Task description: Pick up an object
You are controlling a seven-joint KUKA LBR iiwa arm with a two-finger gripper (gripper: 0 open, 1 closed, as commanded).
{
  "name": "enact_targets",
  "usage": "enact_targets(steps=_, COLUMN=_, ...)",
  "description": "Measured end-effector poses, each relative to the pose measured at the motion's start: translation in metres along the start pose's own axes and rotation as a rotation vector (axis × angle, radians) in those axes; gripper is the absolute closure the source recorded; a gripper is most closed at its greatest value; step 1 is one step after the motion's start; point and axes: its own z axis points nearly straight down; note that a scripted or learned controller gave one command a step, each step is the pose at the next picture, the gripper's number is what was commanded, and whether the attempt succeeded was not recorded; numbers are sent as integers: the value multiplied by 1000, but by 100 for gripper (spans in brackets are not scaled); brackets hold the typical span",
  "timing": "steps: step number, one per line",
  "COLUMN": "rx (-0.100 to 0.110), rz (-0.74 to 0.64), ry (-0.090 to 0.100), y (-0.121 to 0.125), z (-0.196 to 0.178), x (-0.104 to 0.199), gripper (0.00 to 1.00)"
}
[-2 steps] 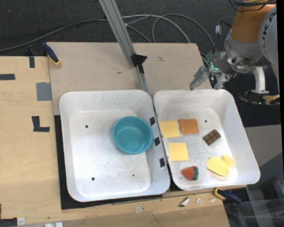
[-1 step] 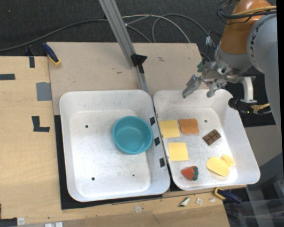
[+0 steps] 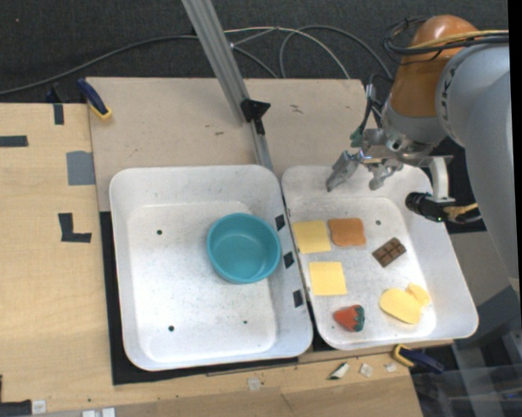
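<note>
Wooden desk (image 3: 40, 282) panels with dark tape marks carry two shallow white bins side by side. Lying in the left bin (image 3: 142, 260) is a teal bowl (image 3: 243, 247), upright, near the bin's right wall. Scattered in the right bin (image 3: 445, 277) are small toy foods: a pale yellow square (image 3: 312, 236) just beside an orange-brown slab (image 3: 347, 232), a second yellow square (image 3: 327, 278) below them, a dark brown chocolate piece (image 3: 388, 252), a red strawberry with a green tip (image 3: 350, 318), and a yellow lumpy piece (image 3: 403, 304) near the front right corner. From the right the grey arm (image 3: 463, 82) reaches in, its claw (image 3: 357, 175) over the far end of the right bin, fingers spread apart and grasping nothing, above the orange-brown slab and apart from it. A grey metal pole (image 3: 225, 71) slants across the desk behind the bins
</note>
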Motion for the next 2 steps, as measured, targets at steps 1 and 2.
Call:
enact_targets(steps=1, rx=0, rz=1, ry=0, y=5, z=49, x=-6, gripper=0)
enact_targets(steps=2, rx=-4, rz=-1, ry=-1, y=6, z=36, x=-5, gripper=100)
